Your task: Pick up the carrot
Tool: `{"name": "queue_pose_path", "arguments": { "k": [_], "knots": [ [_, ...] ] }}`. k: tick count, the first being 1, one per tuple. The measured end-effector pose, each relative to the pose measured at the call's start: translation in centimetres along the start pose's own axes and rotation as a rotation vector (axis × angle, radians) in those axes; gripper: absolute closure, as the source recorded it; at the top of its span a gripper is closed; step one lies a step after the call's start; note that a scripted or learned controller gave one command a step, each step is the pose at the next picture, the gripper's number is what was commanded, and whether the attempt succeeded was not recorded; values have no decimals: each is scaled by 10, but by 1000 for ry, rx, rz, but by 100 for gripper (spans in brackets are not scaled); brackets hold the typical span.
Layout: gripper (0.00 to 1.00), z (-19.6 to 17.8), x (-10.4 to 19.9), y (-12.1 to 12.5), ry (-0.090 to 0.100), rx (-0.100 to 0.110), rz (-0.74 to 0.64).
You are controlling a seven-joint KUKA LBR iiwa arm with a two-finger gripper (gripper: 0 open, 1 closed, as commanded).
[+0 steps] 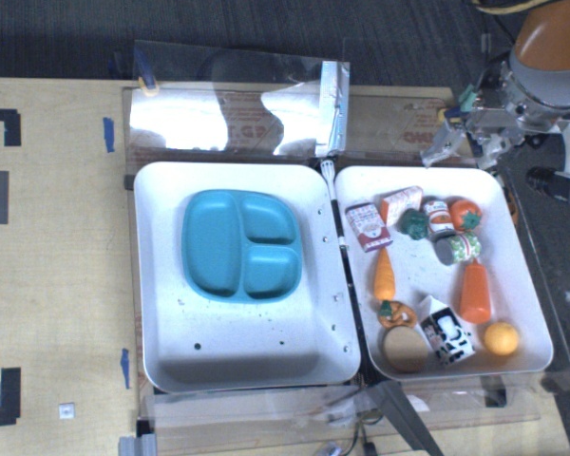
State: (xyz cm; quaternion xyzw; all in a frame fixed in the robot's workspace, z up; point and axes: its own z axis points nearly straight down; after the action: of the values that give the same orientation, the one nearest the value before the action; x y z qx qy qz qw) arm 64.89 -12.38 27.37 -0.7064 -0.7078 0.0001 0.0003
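A slim orange carrot (385, 274) lies in the right bin (527, 255), near its left wall, with its narrow end pointing to the back. My gripper (467, 148) hangs above the back rim of that bin, far behind and to the right of the carrot. Its fingers are spread and nothing sits between them.
The right bin is crowded: a red and white box (368, 224), broccoli (415, 223), a tomato (466, 214), a longer orange-red piece (475, 293), an orange (501, 337), a bread roll (406, 348) and a black and white carton (447, 334). The left bin (161, 331) holds a blue divided plate (239, 245).
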Motion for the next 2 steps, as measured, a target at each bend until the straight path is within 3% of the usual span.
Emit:
{"name": "queue_pose_path", "arguments": {
  "k": [1,2],
  "knots": [
    [100,-11,0,1,-1,-5,-2],
    [0,-11,0,1,-1,-3,-2]
  ]
}}
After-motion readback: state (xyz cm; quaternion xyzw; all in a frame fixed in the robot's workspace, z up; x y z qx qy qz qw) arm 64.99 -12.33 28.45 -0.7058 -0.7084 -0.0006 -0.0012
